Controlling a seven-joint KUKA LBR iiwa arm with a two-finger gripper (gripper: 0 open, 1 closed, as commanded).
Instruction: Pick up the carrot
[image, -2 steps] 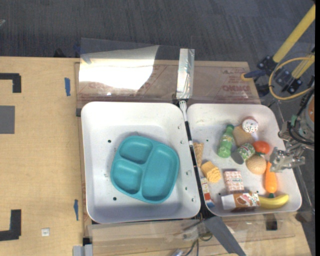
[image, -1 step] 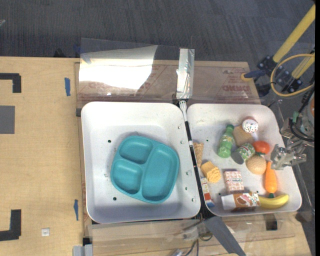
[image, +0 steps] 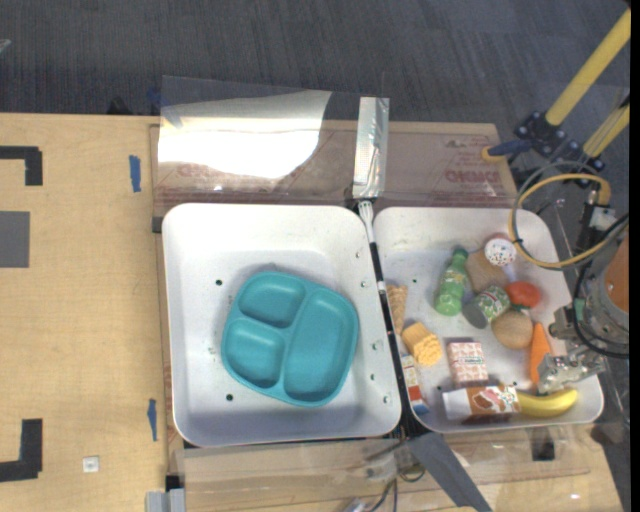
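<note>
From above, the arm (image: 610, 300) is cut off at the right edge and the claw (image: 563, 372) is a blurred metal cluster, so whether it is wide or narrow cannot be told. It sits just beside the lower end of the carrot (image: 540, 349), which lies near the right bin's (image: 400, 225) right wall. Around the carrot lie a banana (image: 548, 402) below, a brown potato (image: 513, 329) to its left and a red tomato (image: 523, 294) above.

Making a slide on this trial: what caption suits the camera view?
Gripper poised beside the carrot in the right bin; teal tray in the left bin.
</note>
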